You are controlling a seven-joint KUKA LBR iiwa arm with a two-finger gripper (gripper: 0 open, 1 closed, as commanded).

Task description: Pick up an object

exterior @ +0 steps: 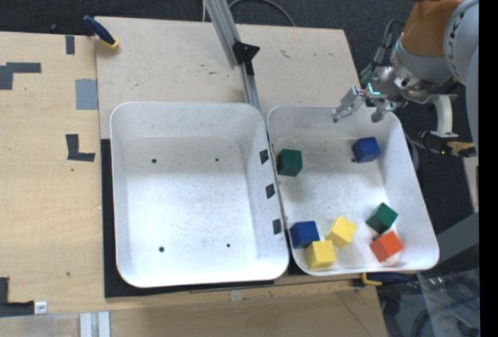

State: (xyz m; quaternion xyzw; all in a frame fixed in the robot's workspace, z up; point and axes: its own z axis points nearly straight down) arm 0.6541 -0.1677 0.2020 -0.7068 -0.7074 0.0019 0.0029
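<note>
My gripper (359, 108) hangs above the far edge of the right bin (412, 172), its two fingers spread open and nothing between them. Just below and in front of it a blue cube (365, 149) lies near the bin's far right side. A dark green cube (289, 163) rests at the bin's far left. Along the near side lie a second blue cube (304, 233), two yellow cubes (341, 231) (320, 254), a green cube (382, 217) and an orange-red cube (386, 246).
The left bin (124, 172) stands beside the right one, split from it by a shared rim. A slanted metal pole (222, 12) rises behind the bins. A blue and yellow clamp (101, 32) lies on the board at far left.
</note>
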